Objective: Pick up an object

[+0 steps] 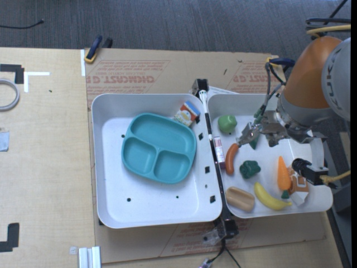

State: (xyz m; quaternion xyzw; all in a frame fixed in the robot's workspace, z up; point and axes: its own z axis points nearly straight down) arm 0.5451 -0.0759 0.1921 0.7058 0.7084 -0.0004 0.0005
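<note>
arm [329,74]: grey rounded casing, glossy orange band above wrist | cables: blue, yellow and black leads looping beside band | gripper [249,135]: metallic grey hardware, dark slim fingers, green fitting nearby

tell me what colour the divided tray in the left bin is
Teal blue; the tray shows plainly in the camera view.

— What lies beyond the bench [44,166]?
— Dark grey carpet floor [167,15], with pale light glare at the top right.
— And the bench itself?
— Light wood, under a printed cardboard sheet [145,74].
</note>
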